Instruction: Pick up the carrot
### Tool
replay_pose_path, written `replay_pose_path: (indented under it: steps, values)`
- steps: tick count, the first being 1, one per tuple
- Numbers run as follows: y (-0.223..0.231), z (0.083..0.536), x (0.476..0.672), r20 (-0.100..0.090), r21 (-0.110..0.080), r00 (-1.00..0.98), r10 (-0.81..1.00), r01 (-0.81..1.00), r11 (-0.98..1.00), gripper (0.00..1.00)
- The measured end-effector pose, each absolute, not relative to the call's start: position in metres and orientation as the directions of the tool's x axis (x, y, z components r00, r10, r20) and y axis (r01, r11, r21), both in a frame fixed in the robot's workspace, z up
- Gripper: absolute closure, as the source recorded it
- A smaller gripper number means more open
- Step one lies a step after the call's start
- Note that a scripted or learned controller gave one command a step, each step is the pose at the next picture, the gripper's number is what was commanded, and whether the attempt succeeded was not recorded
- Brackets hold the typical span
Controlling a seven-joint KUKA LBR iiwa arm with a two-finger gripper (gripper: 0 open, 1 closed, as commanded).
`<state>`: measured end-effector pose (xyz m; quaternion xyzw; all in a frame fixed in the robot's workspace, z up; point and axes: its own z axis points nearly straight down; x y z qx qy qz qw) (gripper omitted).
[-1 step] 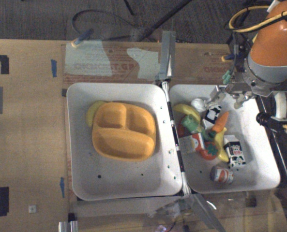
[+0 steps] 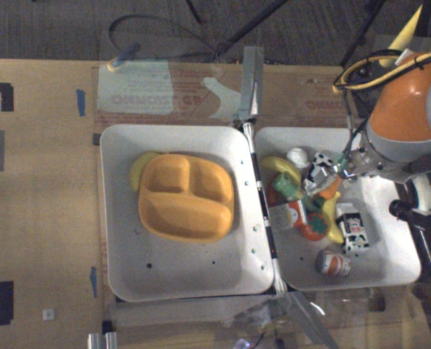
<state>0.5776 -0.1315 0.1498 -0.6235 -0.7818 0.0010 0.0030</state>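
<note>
Looking down from the fixed camera, the carrot (image 2: 330, 190) lies in the right bin (image 2: 397, 260), a short orange piece wedged among toy foods, its long axis slanting from upper right to lower left. The pincer (image 2: 344, 167) hangs just above and right of it, very near its upper end. Whether the pincer stands apart or together I cannot tell. A short drop down-left should meet the carrot.
</note>
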Motion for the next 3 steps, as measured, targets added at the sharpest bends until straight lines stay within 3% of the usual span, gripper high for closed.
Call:
replay_pose_path:
  steps: [1,2,3]
  values:
    - [-0.178,0.112,0.600,-0.008,0.021,-0.140,0.990,0.990,0.140,0.00]
    - [-0.157,0.108,0.593,-0.028,0.048,-0.215,0.976,0.975,0.216,0.00]
    - [-0.156,0.108,0.606,-0.034,0.039,-0.396,0.917,0.917,0.398,0.00]
